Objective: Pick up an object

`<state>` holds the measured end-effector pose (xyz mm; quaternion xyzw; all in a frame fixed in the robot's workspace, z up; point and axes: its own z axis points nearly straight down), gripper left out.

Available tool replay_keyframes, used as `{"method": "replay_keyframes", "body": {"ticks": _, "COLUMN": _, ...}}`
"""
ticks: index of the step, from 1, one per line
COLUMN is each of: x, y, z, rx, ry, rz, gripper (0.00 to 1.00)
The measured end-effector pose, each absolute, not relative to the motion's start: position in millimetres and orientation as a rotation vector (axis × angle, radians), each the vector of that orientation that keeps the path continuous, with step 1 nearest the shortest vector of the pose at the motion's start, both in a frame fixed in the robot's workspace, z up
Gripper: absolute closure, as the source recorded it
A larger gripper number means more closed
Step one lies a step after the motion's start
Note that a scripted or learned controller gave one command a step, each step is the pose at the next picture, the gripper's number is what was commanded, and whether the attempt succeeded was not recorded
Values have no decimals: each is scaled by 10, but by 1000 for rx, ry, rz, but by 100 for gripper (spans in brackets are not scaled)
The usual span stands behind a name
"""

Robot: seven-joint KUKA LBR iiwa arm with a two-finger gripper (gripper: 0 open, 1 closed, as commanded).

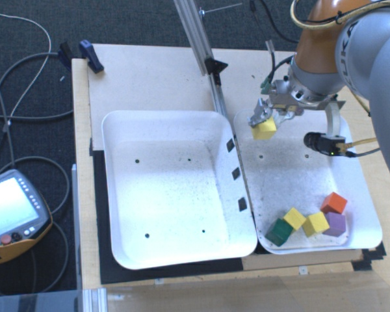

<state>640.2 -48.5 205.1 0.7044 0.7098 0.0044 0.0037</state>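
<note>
My gripper [268,119] hangs over the far left part of the right bin [292,174], near the divider between the bins. A yellow block [265,129] sits between its fingers, lifted above the bin floor. In the bin's near right corner lie several loose blocks: a green one [280,231], two yellow ones [294,218] [316,223], a purple one [337,224] and an orange one [334,203].
The left bin [169,187] holds only dark specks. A slanted metal pole [198,41] rises from between the bins at the back. A black cable fitting [322,142] hangs by the arm over the right bin's far side.
</note>
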Motion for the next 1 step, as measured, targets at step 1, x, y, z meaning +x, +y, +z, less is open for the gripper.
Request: {"method": "replay_keyframes", "body": {"ticks": 1, "x": 6169, "y": 504, "z": 1993, "rx": 2216, "ry": 2236, "rz": 0, "gripper": 100}}
